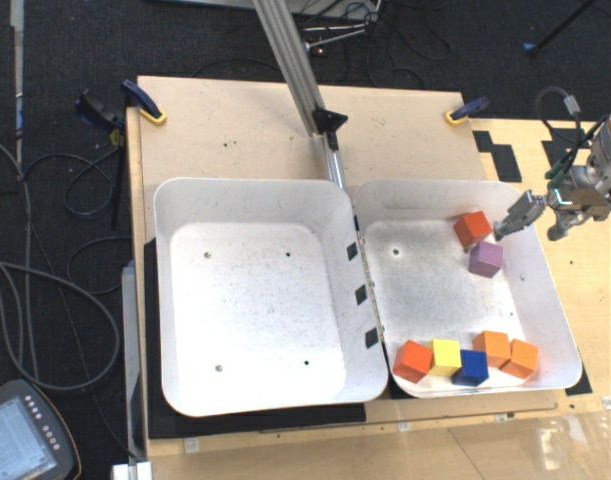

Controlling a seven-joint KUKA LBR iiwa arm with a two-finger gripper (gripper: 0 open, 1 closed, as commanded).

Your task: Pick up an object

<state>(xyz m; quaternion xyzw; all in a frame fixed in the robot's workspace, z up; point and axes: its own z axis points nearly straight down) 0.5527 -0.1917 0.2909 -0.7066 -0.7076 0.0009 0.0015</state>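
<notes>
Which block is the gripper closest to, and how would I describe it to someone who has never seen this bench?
Start at the right bin, the one the gripper reaches over. Near its upper right, apart from the row of blocks along the lower edge, two blocks sit together. The target is the orange block, above its neighbour, the purple block.

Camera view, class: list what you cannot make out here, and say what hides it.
- The tool: blurred and small at the right bin's rim, so its finger state is unreadable.
- The arm: cut off by the right edge.
- The blue cube: partly overlapped by neighbouring cubes at the near wall.
</notes>
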